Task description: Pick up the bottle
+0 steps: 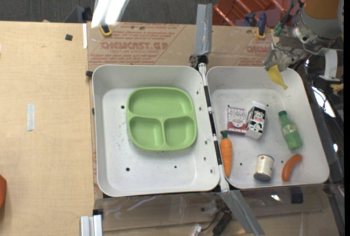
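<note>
The desk (44, 120) carries two white bins side by side, and every place here is told from the right bin (314, 120). The left bin (104, 136) touches its left wall and holds a green divided plate (162, 118). The arm (322, 5) hangs over the right bin's far right corner, and its jaws sit above that rim; whether they are spread or pressed together I cannot tell. Inside the right bin, the green bottle (289, 130) lies near the right wall, free of the jaws. A carrot (226, 153) rests against the left wall, two small cartons (247, 120) lie at the middle, and a can (264, 167) and a sausage (291, 167) lie by the near wall.
</note>
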Tool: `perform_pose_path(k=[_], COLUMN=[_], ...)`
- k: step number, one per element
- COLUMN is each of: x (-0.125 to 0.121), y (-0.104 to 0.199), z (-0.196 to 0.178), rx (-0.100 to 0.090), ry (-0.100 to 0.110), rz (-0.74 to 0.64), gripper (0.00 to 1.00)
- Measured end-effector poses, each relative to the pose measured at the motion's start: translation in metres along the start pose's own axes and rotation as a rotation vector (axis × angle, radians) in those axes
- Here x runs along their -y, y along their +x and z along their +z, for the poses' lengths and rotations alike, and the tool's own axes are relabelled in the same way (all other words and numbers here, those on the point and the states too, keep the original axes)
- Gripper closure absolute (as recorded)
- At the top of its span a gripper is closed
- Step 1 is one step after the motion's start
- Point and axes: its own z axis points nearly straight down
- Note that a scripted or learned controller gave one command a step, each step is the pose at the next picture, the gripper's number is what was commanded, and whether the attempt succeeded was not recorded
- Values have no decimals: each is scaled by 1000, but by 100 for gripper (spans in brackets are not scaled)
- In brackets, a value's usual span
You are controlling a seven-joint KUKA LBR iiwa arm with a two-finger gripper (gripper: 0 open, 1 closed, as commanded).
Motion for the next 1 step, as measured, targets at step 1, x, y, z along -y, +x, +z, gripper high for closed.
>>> perform_pose_path(k=[1], x=[41], y=[67], z=[-61], rx=[0], ry=[-2], rz=[15], gripper=[100])
